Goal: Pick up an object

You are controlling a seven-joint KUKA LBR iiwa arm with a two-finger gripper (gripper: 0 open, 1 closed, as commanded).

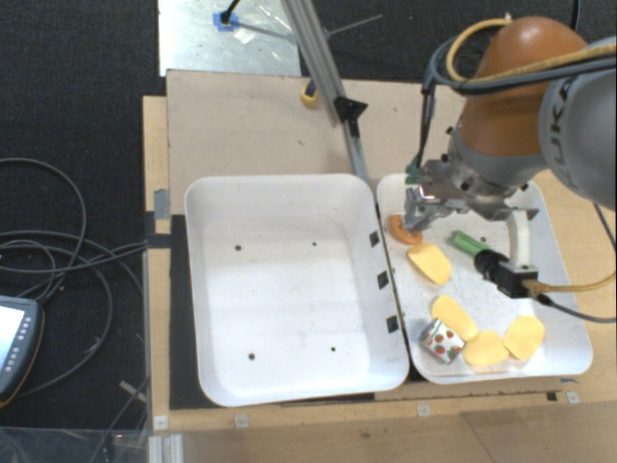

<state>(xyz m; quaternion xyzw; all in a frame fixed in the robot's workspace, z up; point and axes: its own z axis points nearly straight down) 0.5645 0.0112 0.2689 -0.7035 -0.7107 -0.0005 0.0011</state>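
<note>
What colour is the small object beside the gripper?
Orange, in the right bin, seen in the camera view beside the gripper.

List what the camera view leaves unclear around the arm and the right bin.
- Pincer: its tips sit low over the orange piece, under the wrist's bulk; open or shut cannot be told.
- Orange piece: partly covered by the pincer, so its shape is unclear.
- Green object: one end is hidden by the black part on the arm.
- Patterned small object: too small to identify.
- Right bin: far side covered by the arm.
</note>
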